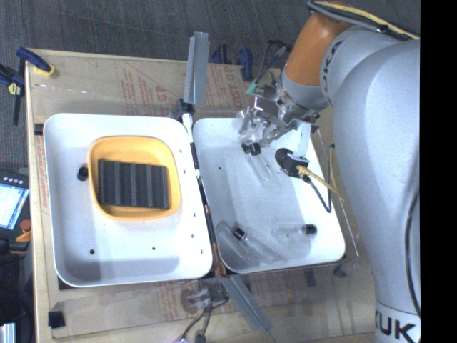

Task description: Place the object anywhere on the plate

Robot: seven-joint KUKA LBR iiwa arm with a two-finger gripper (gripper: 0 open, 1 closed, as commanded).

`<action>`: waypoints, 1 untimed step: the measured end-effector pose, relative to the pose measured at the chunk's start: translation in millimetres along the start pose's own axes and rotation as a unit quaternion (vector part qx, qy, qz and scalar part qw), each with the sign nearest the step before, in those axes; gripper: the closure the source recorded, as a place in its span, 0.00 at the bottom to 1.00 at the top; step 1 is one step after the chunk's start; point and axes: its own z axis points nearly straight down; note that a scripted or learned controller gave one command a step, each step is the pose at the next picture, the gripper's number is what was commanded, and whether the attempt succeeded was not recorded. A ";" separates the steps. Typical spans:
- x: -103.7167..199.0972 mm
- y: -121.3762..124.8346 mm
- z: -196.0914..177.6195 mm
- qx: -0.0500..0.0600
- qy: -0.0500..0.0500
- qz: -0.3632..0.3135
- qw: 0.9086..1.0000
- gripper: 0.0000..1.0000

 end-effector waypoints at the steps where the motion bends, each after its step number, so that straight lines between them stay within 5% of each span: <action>1: 32.5 -30.8 -75.1 -0.004 -0.001 -0.109 0.994 1.00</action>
